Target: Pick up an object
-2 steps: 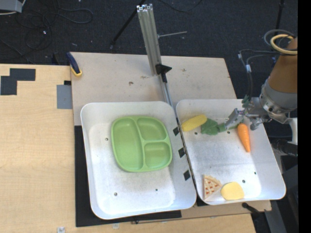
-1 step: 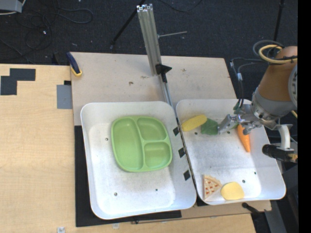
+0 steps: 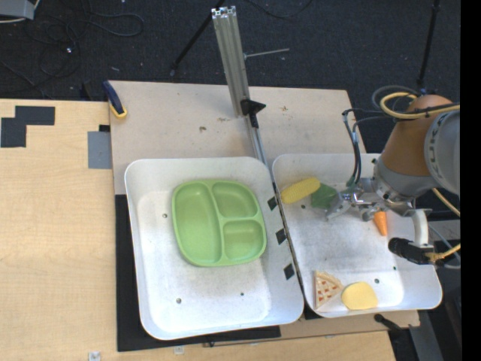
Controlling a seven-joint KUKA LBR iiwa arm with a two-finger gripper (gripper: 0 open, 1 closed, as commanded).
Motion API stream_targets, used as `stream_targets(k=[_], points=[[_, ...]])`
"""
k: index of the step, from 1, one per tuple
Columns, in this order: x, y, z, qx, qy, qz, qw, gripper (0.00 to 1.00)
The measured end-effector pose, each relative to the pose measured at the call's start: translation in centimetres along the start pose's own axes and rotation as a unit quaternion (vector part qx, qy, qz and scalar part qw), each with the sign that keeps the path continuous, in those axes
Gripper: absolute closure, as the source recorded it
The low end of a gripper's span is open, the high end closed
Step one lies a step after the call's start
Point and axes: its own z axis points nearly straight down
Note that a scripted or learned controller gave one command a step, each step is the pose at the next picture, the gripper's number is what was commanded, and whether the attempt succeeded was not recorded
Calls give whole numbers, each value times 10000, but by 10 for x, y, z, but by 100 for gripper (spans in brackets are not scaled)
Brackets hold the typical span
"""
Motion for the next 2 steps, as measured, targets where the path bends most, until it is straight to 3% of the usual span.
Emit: stream_targets(k=[1, 2], points=[[-1, 1, -14, -22, -5, 9, 10000, 100], [9, 2, -63, -53, -11, -17, 10000, 100]])
